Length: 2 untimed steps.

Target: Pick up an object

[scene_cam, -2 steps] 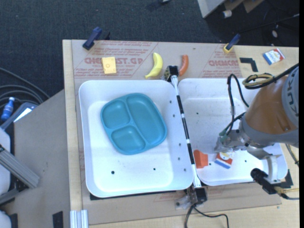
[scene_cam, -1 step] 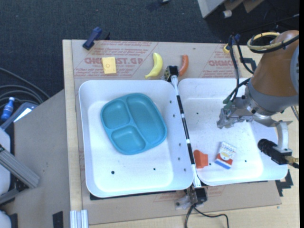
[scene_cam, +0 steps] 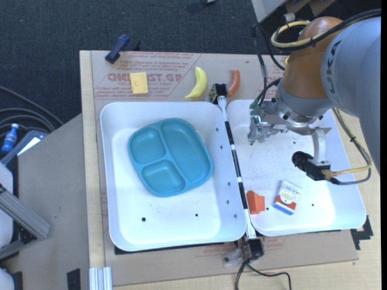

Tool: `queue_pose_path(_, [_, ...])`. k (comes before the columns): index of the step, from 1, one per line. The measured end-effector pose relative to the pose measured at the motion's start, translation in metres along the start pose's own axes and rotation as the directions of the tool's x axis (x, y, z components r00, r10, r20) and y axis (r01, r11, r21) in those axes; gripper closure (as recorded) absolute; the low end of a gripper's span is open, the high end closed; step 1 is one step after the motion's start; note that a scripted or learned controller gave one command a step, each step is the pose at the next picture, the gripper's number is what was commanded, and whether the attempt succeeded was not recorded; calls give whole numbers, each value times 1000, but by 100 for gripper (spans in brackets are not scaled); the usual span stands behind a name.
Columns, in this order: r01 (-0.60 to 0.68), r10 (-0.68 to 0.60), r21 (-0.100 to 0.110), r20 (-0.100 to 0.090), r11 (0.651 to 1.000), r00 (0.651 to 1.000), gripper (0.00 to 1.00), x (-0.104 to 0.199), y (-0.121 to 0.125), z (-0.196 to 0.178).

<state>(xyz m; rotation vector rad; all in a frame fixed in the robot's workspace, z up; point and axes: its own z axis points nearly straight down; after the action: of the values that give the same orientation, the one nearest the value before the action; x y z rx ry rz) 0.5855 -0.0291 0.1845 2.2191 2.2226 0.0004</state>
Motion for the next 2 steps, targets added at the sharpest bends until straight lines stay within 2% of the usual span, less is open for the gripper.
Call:
queue_pose_path(1, [-1, 1, 0, 0, 1000, 1000, 0, 0, 0, 0])
queue_pose_path(2, [-2, 2, 0, 1, 1000, 1000, 0, -68, 34, 58])
